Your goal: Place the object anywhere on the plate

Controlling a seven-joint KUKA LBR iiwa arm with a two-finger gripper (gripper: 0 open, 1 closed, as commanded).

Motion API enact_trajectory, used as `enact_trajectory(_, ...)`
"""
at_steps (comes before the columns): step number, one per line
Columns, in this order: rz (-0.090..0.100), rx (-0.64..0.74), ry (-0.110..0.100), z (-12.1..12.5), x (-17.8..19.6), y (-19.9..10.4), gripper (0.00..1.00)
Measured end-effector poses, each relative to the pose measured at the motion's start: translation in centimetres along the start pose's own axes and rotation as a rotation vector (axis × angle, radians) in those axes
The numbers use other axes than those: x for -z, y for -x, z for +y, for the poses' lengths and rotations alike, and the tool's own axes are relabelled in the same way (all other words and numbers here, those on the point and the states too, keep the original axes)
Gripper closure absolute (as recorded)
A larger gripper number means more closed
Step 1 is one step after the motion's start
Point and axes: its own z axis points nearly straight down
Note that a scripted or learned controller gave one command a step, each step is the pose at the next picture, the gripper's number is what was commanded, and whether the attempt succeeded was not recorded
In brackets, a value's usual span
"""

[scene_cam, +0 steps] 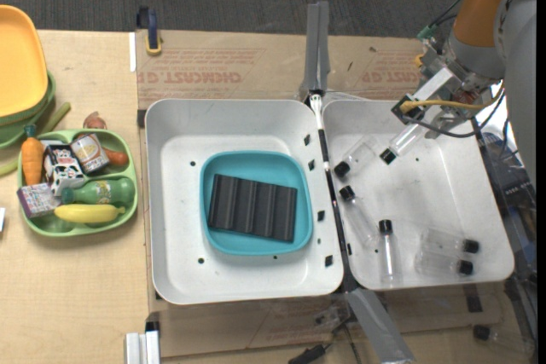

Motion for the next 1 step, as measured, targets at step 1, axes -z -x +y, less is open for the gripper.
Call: enact_trajectory(1,0.000,-0.001,0.000,0.02,0.01,0.01,0.00)
